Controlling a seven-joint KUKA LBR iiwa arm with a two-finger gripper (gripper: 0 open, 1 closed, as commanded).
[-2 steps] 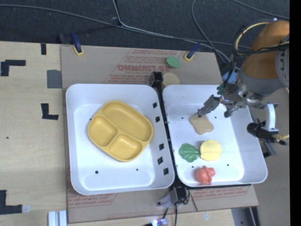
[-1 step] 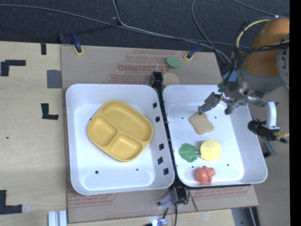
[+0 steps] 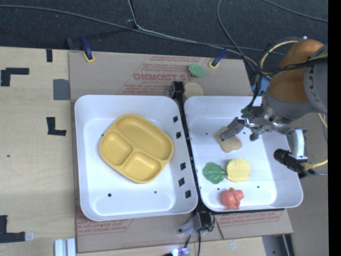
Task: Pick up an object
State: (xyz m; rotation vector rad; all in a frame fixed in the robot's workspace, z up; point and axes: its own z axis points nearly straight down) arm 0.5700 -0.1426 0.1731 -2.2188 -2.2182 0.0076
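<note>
Pincer point(image 3: 230, 134) above right bin's point(image 3: 266, 196) tan piece point(image 3: 230, 143)

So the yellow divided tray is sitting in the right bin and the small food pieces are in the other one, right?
Not quite. The camera view shows the yellow divided tray in the left bin. The small food pieces, tan, green, yellow and red, lie in the right bin.

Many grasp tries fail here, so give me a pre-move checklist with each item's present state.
1. gripper over the right bin: ok.
2. Target near gripper: tan piece lies just below it: ok.
3. Tan piece held between the fingers: cannot tell.
4. Neighbours apart from target: green piece, yellow piece and red piece lie nearer the front: ok.
5. Yellow divided tray rests in the left bin, away from the arm: ok.
</note>
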